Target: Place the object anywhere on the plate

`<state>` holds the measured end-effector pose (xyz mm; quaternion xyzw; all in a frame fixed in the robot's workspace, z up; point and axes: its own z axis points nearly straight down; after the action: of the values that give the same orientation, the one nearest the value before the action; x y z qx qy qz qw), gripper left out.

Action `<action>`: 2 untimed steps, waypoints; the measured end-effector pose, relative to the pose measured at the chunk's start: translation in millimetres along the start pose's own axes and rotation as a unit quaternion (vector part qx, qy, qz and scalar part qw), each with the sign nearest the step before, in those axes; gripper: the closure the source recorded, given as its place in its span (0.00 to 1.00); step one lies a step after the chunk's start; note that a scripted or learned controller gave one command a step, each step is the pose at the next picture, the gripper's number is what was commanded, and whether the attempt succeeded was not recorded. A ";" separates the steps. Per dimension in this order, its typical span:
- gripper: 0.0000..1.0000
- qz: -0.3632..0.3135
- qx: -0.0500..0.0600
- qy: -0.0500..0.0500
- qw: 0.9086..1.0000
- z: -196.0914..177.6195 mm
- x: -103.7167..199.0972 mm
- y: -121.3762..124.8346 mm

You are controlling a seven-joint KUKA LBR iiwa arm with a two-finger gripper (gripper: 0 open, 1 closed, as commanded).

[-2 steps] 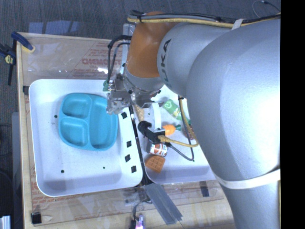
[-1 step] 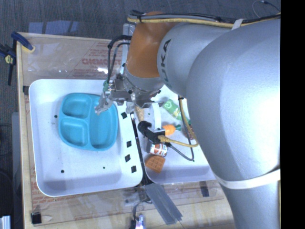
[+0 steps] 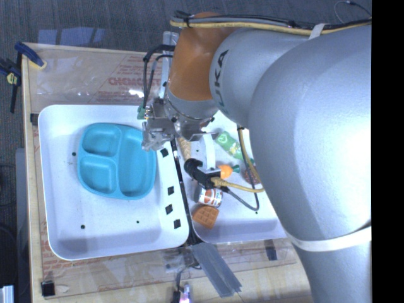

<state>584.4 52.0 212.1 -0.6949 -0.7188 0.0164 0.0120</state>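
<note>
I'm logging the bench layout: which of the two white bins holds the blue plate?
The left bin holds the blue plate; the right bin instead holds small food items, mostly under the arm.

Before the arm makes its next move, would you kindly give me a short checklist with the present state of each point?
1. Blue plate lies flat in the left bin: ok.
2. Plate compartments free to receive an object: ok.
3. Gripper is over the plate's right edge: ok.
4. Object held between the fingers: cannot tell.
5. Objects such as the waffle and small can remain in the right bin: ok.
</note>
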 end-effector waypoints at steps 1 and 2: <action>0.00 0.000 0.000 0.000 1.000 0.0 0.0 0.0; 1.00 -0.002 0.004 -0.001 1.000 -5.5 0.0 0.2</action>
<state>584.9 52.0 217.7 -0.6933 -0.7203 0.0198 0.0142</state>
